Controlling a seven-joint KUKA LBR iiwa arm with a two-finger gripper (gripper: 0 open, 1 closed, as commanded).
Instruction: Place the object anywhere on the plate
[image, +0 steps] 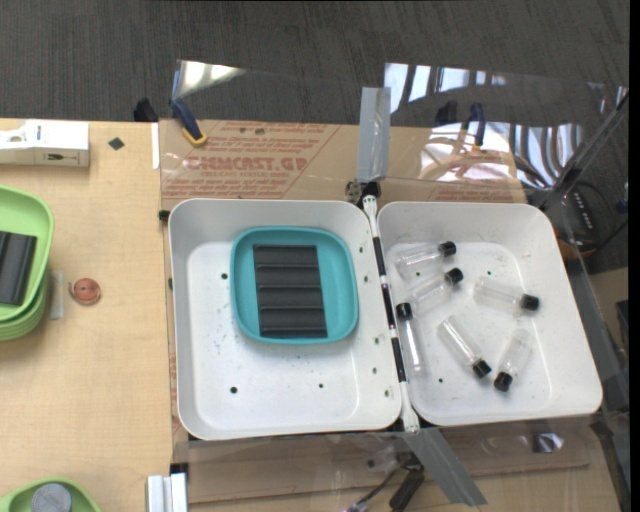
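Tubes (462, 345) scattered across right bin (560, 250), lying flat, axes every which way; plate (345, 290) waiting in left bin (200, 400), just across the divider.

Printed red lettering on the brown cardboard sheet (265, 150) behind the bins, partly legible as "CHEMCAST GP"; the smaller red lines beneath it are too fine to read. No other legible markings.

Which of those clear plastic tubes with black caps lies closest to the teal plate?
The clear tube lying along the right bin's left wall, cap toward the top. The other tubes are scattered further right, away from the teal plate in the left bin.
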